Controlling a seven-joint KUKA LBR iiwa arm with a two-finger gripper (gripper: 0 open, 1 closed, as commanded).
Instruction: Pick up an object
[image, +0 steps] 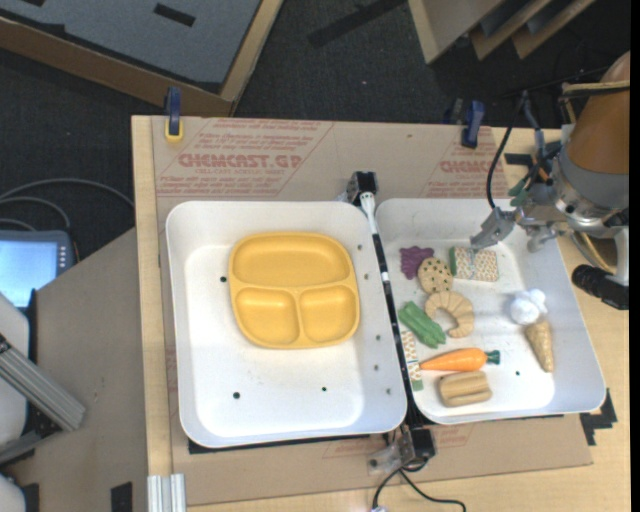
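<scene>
- The table (250, 150) is a pale board printed with red lettering, held at its far edge by two blue clamps (174, 112) — one toward the left, one toward the right.
- Dark carpet (90, 130) surrounds it, and a lit blue screen (30, 268) glows at the left edge.
- Two white bins sit side by side on the table, walls touching down the middle.
- The left bin (200, 380) carries a yellow divided plate (295, 290), three compartments, nothing else on the white floor.
- The right bin (570, 385) holds the toy food: a purple piece (416, 261), a cookie (435, 274), a croissant (454, 312), a green pod (421, 325), a carrot (455, 360), a tan log (464, 388), a white lump (525, 306) and an ice-cream cone (541, 345).
- A pale checked block with a green edge (479, 265) lies near the far side of that bin.
- The tool (490, 230) hangs just above that block — whether its fingers are apart or together, I cannot tell from here.
- The arm (600, 140) comes in at the right, orange band showing.
</scene>
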